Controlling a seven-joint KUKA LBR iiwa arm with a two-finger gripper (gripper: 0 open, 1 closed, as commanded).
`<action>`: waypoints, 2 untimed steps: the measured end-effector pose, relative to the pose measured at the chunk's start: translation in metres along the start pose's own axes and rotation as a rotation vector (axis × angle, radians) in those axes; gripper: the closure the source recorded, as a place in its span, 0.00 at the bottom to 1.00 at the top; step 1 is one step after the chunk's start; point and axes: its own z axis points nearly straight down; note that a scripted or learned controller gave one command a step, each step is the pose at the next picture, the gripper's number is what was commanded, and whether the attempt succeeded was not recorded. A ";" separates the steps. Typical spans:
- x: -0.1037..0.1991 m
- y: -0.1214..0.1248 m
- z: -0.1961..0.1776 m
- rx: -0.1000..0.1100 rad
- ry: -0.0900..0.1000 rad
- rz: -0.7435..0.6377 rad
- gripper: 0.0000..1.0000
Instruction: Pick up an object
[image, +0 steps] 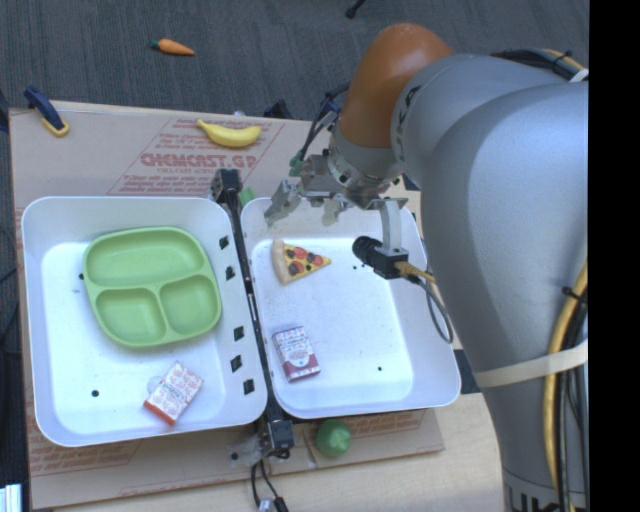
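My gripper (306, 204) hangs over the far left corner of the right bin (400, 340), its two fingers spread apart with nothing between them. Just below it, on the bin floor, lies a toy pizza slice (298, 262). A small red and white packet (296, 353) lies nearer the front of the same bin. The left bin (50, 330) holds a green divided plate (150, 285) and another red and white packet (173, 391) at its front.
The grey arm with its orange band (395, 70) covers the right side of the bench. A toy banana (230, 131) lies on the cardboard behind the bins. A green ball (333, 437) sits in front of the right bin. A toy carrot (175, 46) lies on the floor.
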 end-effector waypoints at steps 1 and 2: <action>-0.037 -0.021 0.099 -0.002 -0.002 -0.001 0.00; -0.036 -0.020 0.088 -0.002 0.000 -0.005 1.00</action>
